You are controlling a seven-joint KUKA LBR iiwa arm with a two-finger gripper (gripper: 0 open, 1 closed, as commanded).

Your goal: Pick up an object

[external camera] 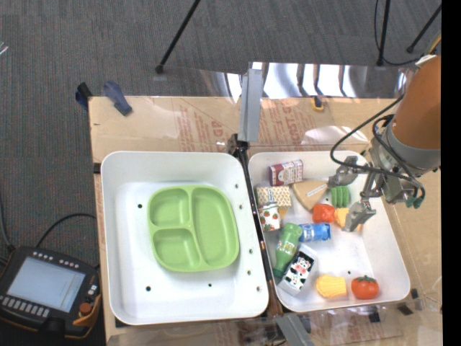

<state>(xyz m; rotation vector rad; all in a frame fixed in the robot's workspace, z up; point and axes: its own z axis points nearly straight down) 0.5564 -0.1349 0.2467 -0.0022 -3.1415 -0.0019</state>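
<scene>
The right bin (pixel 392 254) holds several toy foods. Among them are a red-brown carton (pixel 285 171), a cheese wedge (pixel 310 192), a green bottle (pixel 287 240), a blue can (pixel 315 231), a cow-print carton (pixel 297 270), a corn cob (pixel 330 286) and a tomato (pixel 364 287). My gripper (pixel 350 202) hangs low over the bin's upper right part and looks open. A small green piece (pixel 340 195), a red-orange piece (pixel 323 213) and a yellow piece (pixel 341 217) lie right beside its fingers. Nothing is lifted between them.
The left bin (pixel 119 193) bears a green divided plate (pixel 193 227). A checkered packet (pixel 274 195) and a strawberry cup (pixel 270 216) lie by the right bin's left wall. A metal post (pixel 250 107) rises behind the bins. A teach pendant (pixel 47 287) lies at lower left.
</scene>
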